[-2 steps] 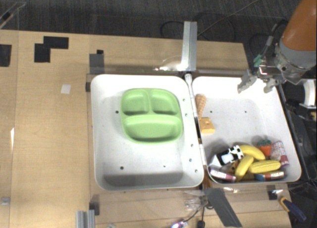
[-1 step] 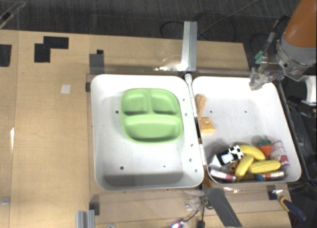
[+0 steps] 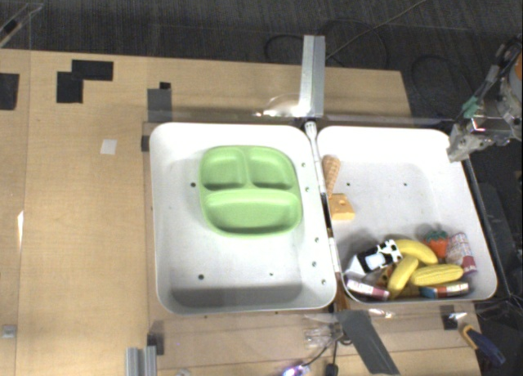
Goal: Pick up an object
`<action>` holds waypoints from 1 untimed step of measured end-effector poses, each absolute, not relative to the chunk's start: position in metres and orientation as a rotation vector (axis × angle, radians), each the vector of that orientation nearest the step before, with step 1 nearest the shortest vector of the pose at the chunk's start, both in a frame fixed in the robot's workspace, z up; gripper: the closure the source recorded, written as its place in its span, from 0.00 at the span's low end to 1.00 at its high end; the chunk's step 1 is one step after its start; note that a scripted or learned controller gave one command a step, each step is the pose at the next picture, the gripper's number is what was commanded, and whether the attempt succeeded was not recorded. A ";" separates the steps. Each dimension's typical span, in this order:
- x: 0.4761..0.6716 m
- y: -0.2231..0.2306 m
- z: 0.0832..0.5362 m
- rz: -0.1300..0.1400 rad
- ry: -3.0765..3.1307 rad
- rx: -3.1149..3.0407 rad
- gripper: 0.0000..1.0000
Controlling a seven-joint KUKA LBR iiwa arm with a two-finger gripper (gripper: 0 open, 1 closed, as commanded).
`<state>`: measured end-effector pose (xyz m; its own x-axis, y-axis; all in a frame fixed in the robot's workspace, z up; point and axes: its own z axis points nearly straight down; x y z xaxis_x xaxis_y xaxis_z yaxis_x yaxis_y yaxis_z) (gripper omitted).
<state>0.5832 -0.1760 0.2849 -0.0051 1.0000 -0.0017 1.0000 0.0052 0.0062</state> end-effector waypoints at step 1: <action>0.626 -0.182 0.188 0.004 2.495 1.902 1.00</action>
